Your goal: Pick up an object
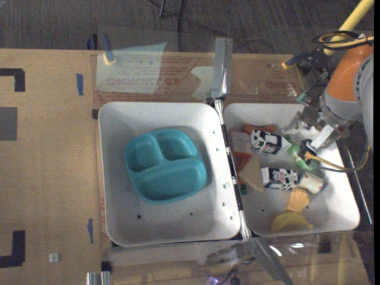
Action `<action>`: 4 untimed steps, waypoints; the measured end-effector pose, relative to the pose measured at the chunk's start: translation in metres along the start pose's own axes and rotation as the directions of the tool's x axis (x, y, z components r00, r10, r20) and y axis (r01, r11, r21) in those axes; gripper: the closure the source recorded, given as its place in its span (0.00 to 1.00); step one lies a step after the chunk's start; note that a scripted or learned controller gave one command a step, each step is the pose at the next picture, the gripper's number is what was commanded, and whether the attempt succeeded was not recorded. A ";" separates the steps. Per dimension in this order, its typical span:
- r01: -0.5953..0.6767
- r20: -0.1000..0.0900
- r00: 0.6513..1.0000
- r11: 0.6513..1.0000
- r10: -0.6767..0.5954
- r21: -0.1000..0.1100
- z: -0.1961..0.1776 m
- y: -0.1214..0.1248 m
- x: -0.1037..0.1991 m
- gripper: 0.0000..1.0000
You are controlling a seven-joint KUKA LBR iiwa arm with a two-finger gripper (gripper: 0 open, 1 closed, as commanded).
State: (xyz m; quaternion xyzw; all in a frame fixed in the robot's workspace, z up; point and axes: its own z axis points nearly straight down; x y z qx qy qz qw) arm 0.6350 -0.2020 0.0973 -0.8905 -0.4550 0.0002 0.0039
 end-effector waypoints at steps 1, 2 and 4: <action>-0.087 0.004 0.996 0.996 0.087 0.025 0.005 0.025 0.015 0.00; -0.081 0.004 0.997 0.997 0.081 0.004 -0.008 0.028 0.016 1.00; -0.077 0.006 0.997 0.997 0.077 0.004 -0.018 0.028 0.018 1.00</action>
